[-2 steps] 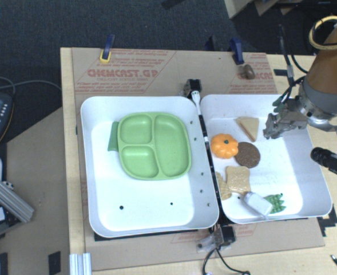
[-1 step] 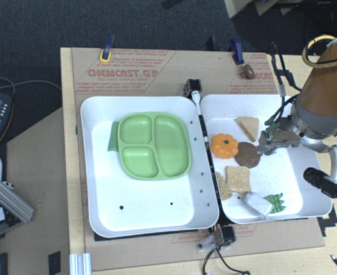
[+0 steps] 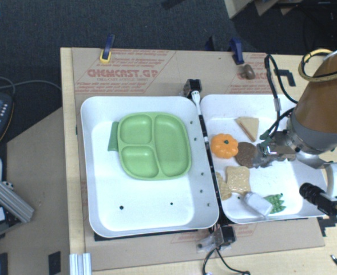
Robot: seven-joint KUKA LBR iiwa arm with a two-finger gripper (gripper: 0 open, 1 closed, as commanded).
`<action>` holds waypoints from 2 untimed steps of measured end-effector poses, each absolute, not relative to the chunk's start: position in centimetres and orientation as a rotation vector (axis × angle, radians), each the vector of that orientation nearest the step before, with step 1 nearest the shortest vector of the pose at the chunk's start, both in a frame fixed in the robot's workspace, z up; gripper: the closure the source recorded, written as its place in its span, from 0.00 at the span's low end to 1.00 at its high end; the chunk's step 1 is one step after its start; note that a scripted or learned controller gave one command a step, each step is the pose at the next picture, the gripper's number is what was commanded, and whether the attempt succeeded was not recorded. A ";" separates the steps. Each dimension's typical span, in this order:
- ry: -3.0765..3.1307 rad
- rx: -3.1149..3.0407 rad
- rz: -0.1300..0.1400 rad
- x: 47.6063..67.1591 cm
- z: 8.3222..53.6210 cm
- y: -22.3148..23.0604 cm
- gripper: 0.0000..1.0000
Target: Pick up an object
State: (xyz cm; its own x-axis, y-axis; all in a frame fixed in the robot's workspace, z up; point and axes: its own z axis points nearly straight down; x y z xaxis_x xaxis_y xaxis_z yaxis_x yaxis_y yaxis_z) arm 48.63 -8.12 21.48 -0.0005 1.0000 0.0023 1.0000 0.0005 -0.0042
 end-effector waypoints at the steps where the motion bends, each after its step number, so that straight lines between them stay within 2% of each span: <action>1: -2.225 -2.223 -0.003 49.0 23.6 -8.1 1.00; 2: -2.218 -2.221 0.003 48.9 21.9 -9.0 1.00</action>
